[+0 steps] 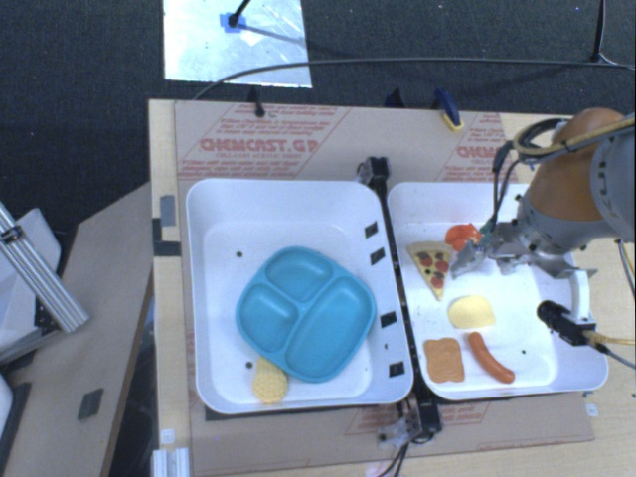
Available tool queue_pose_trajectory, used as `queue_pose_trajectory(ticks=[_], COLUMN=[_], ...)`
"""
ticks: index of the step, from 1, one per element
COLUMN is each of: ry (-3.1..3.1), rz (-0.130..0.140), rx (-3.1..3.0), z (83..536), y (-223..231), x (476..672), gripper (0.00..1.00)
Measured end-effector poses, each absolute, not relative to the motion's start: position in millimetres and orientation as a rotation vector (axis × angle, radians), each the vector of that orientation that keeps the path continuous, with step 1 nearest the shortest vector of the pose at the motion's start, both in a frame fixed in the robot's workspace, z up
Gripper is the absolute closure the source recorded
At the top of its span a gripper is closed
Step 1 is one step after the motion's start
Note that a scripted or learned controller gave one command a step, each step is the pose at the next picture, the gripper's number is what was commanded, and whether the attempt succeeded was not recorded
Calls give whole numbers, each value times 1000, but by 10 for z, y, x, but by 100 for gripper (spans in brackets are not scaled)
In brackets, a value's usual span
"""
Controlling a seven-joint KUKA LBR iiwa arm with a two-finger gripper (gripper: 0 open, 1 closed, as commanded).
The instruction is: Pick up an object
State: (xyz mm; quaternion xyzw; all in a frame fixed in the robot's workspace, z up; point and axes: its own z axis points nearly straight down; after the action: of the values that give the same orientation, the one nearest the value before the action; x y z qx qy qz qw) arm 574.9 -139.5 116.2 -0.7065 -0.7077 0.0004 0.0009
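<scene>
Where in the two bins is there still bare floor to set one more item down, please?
The left bin has bare floor along its far side and left side, beyond the blue divided plate; the waffle crowds the near corner. In the right bin, the pizza slice, tomato, yellow piece, toast, sausage and gripper crowd the left half.

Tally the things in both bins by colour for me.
Blue: 1, the plate
Yellow: 3, the waffle, pizza slice, cheese
Orange: 1, the toast
Red: 2, the sausage, tomato
Total: 7
</scene>
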Motion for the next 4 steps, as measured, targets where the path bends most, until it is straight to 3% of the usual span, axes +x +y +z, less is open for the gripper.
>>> queue_pose_trajectory(ticks=[1, 2, 4], ry=[-2224, -2226, -2230], rz=[-1, -2, -5], rx=[-2222, -2221, -2219], z=[848, 956, 1942], y=[-1402, -1398, -1417], x=[5761, 5764, 5718], gripper=[0, 100, 100])
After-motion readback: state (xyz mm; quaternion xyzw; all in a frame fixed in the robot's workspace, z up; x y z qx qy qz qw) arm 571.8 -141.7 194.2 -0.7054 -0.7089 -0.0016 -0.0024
